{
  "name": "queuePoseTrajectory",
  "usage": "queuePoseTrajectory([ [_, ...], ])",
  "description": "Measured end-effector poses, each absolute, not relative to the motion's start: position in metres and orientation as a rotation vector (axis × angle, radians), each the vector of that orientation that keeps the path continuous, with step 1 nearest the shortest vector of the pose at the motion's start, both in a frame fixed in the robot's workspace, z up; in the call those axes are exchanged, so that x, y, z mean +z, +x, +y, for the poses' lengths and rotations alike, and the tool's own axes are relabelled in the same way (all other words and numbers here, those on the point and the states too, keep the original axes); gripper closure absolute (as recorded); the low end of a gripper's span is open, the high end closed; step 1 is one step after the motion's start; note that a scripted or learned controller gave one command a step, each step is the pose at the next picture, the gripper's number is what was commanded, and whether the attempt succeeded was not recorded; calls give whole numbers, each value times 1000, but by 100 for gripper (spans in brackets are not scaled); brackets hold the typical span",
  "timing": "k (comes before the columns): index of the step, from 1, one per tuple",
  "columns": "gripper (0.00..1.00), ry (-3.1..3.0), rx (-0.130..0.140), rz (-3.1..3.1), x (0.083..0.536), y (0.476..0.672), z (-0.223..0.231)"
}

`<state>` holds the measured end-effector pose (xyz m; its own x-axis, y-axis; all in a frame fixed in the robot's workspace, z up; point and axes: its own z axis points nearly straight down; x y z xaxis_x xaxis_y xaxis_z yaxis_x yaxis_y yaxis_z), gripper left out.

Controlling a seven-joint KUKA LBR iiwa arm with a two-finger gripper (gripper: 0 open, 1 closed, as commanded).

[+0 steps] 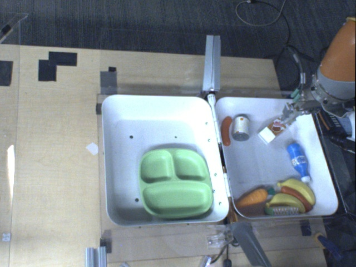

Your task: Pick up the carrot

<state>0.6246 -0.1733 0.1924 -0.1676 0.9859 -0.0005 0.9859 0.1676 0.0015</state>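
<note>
Orange and tapered, the carrot (252, 197) lies in the right bin (328, 177) at about seven o'clock, its thick end pointing to nine o'clock and its narrow end touching a cluster of smooth plastic fruit: a yellow banana (298, 189) and a corn cob (285, 209) at five o'clock. A blue bottle (297, 160) lies at three o'clock. A metal can (241, 127) sits at eleven o'clock beside a reddish sausage (226, 131). A small white box (268, 133) rests near twelve o'clock. The gripper (291, 110) hangs over one o'clock, well apart from the carrot; its grasp cannot be told. The left bin (111, 149) holds a glossy green divided plate (175, 182).
</note>
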Motion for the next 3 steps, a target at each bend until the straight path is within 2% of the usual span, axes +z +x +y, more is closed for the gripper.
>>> queuePoseTrajectory([
  [1,100,2327,3,2103,335,644,-205],
  [2,100,1962,1,2451,205,670,-186],
  [3,100,2103,2,2327,319,588,-206],
])
